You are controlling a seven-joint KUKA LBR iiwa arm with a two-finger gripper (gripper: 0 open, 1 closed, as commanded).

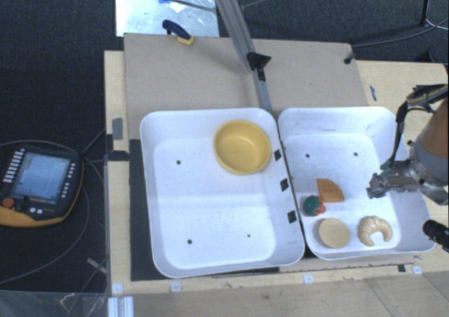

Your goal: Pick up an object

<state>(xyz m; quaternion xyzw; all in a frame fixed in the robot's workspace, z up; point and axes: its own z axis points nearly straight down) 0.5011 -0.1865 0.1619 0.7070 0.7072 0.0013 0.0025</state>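
Arm: I see the grey arm [433, 147] reaching in over the right bin [330, 126]; its gripper [381, 186] hangs above the bin's right side.
Claw: dark and blurred at this slant; I cannot tell whether it is apart or together; I see nothing between it.
Candidates: all in the right bin's near half; an orange wedge [330, 191], a small green and red piece [313, 205], a tan round disc [332, 233], a pale croissant [374, 229].
Nearest: I judge the croissant and the wedge closest to the claw; the croissant lies just below it, near the bin wall.
Approach: I would centre over one item, come straight down, and close across its narrow side; I would keep off the wall.
Left bin [168, 238]: holds a yellow bowl [242, 146]; well apart from the claw.
Risk: the small piece and disc lie close together; a loose descent may nudge both.
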